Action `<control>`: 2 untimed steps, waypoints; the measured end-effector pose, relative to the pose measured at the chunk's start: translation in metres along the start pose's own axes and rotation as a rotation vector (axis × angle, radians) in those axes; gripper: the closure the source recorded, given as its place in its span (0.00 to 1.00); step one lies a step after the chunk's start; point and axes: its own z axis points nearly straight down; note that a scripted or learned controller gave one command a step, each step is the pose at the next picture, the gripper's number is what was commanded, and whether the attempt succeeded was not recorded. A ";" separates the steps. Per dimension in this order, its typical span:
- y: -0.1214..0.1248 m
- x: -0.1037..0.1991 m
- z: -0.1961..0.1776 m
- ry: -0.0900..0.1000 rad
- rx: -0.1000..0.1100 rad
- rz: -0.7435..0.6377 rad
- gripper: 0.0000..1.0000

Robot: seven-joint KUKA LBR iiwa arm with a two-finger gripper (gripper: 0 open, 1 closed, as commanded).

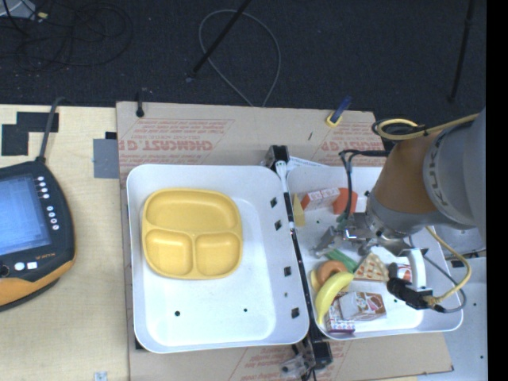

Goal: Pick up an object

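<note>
A dark carpeted floor (pixel 238 38) stretches far behind the gripper, strewn with thin black cables (pixel 238 30). A cardboard sheet (pixel 206 133) with red print lies beyond it to the left, on a pale wooden benchtop (pixel 79 316). Well to the left rests an orange-edged control pendant (pixel 28 228), its screen lit blue.

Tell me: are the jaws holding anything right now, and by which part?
Cannot tell. The gripper is down among the right bin's clutter, with no item visibly held.
</note>
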 end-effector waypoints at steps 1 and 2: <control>0.000 -0.001 -0.008 0.003 0.001 0.004 1.00; -0.030 0.054 -0.103 -0.002 -0.004 -0.004 1.00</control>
